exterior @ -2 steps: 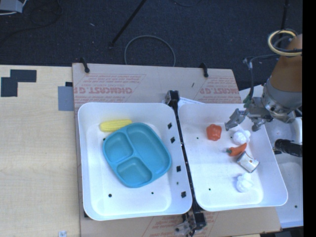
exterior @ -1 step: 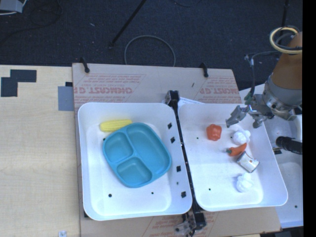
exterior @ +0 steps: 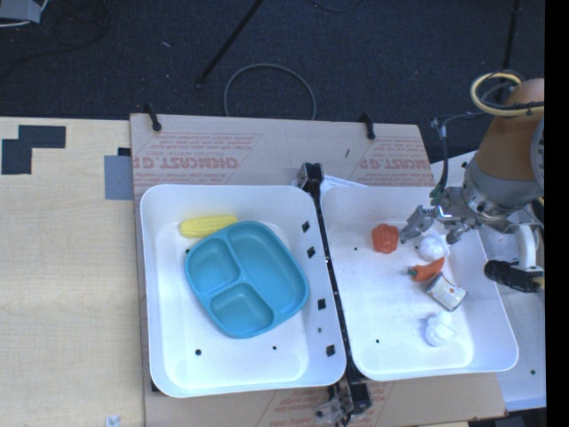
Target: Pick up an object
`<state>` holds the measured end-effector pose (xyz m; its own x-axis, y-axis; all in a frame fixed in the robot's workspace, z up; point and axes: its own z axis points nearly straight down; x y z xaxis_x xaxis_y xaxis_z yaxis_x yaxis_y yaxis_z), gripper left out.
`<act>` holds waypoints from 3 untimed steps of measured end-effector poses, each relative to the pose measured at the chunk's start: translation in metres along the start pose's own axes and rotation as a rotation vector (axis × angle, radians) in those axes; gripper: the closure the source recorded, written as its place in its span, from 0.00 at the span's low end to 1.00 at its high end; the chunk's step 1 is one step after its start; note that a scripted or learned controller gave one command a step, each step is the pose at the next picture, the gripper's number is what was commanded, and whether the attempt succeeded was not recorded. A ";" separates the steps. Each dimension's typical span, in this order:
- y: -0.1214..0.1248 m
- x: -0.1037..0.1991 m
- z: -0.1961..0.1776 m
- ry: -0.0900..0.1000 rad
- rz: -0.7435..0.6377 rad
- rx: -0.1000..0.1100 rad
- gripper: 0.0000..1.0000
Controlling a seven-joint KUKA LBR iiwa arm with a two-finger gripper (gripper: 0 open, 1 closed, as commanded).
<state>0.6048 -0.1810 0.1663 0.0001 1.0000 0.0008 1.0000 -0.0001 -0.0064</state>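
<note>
White right bin (exterior: 498, 354) holds the candidates: red lump (exterior: 384, 237), white ball (exterior: 431, 248), orange piece (exterior: 426, 270), small silver block (exterior: 446, 294), white wad (exterior: 438, 330). Hand (exterior: 434, 227) hangs right above the white ball, fingers splayed open, nothing between them; looks staged for a drop onto the ball, my guess. Orange piece sits just beside the ball, so it could get clipped. Left bin (exterior: 160, 345) has a blue divided tray (exterior: 245, 277) with a yellow corn cob (exterior: 207, 226) at its upper edge, well apart from the hand

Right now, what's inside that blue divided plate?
The blue plate shows three bare compartments, nothing in them. A yellow corn cob lies beside its far edge. Whatever is underneath is covered.
</note>
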 end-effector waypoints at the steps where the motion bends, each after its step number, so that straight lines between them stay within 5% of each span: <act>1: -0.006 0.009 0.051 0.002 0.002 0.001 0.00; 2: -0.007 0.011 0.081 0.001 0.001 -0.001 0.00; 3: -0.006 0.010 0.069 0.000 0.003 -0.003 1.00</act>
<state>0.5982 -0.1711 0.0977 0.0029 1.0000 0.0010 1.0000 -0.0029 -0.0037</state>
